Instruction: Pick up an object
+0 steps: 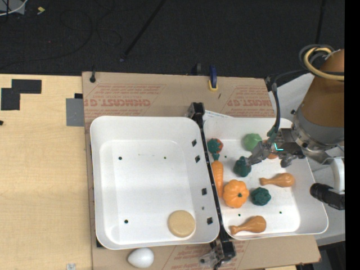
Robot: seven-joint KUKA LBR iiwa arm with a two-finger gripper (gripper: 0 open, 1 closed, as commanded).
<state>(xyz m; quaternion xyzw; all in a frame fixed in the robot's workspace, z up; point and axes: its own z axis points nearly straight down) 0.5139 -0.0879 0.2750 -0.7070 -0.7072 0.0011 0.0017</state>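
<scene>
Two bins sit side by side: the left bin (112,151) holds a round disc (181,223) near its near right corner. The right bin (306,221) holds a pumpkin (235,193), with a carrot (217,176) to its left, one drumstick (278,180) to its right and another drumstick (249,225) nearer. An egg (140,257) lies outside, near the left bin's near edge.

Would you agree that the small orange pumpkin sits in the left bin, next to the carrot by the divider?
Not quite: the camera view shows the orange pumpkin in the right bin, not the left one. It does sit next to the carrot by the divider.
</scene>
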